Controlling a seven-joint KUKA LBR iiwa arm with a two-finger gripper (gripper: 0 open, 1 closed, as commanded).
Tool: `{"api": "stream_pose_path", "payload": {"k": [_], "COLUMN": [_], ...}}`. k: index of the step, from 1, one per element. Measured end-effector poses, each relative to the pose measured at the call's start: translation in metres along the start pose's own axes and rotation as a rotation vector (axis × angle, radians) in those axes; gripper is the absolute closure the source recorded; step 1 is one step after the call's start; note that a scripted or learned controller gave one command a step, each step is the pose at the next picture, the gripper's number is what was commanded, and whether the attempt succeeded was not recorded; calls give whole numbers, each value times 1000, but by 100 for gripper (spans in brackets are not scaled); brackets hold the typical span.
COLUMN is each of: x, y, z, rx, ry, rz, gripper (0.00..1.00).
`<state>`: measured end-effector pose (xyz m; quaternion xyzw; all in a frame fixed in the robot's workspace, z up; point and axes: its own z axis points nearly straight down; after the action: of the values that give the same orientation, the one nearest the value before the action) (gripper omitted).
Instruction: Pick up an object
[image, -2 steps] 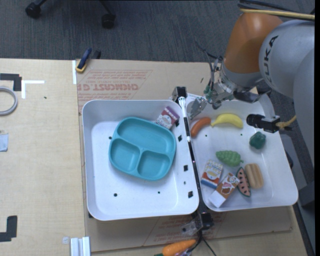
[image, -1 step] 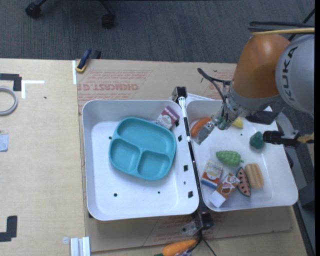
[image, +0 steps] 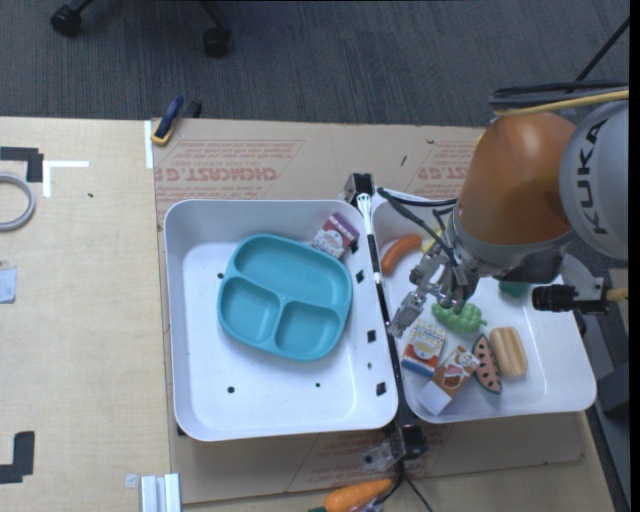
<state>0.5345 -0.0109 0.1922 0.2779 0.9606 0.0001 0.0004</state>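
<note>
Near the bottom edge, outside the bins, an orange carrot toy (image: 352, 494) on the bench. In the right bin (image: 566, 396), near end: small carton (image: 447, 377), watermelon slice (image: 487, 364), bread roll (image: 508, 352), second carton (image: 424, 343) just beside. Above these, green toy (image: 459, 317), touching or nearly touching the gripper (image: 428, 293), fingers spread slightly, nothing visibly between them. Farther back, orange sausage (image: 400, 249) by the dividing wall. In the left bin (image: 190, 330), teal divided tray (image: 284, 297) and small packet (image: 335, 236) at its far corner.
</note>
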Motion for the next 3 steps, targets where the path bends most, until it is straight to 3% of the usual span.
{"api": "stream_pose_path", "payload": {"k": [1, 2, 3], "x": [-68, -15, 35], "y": [1, -35, -50], "z": [0, 0, 0], "rx": [-1, 0, -1], "ry": [-2, 2, 0], "rz": [-171, -444, -783], "gripper": [0, 0, 0]}}
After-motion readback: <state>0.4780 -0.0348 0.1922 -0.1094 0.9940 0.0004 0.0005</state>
